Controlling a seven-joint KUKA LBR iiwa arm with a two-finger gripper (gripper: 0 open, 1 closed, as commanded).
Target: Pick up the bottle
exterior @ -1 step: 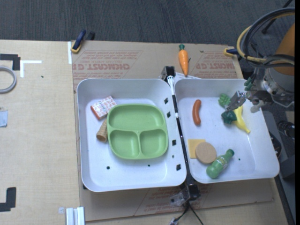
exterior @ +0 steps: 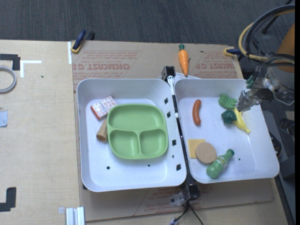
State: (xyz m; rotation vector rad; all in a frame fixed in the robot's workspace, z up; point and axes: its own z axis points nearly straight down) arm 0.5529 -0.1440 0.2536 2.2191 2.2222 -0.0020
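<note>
A small green bottle (exterior: 220, 163) lies on its side near the front of the right bin (exterior: 262, 165), its cap pointing to the upper right. My gripper (exterior: 244, 105) hangs over the bin's far right part, well behind the bottle, its tip close to a yellow banana (exterior: 242, 122) and a broccoli piece (exterior: 228, 117). Nothing of the bottle is at the gripper.
In the right bin also lie a red sausage (exterior: 197, 112), a green leafy toy (exterior: 227, 100), a yellow cheese slice (exterior: 195, 147) and a round cracker (exterior: 206, 152) touching the bottle. The left bin (exterior: 89, 168) bears a green divided plate (exterior: 138, 131), a snack packet (exterior: 102, 107) and a cone (exterior: 102, 132). A carrot (exterior: 183, 59) lies behind the bins.
</note>
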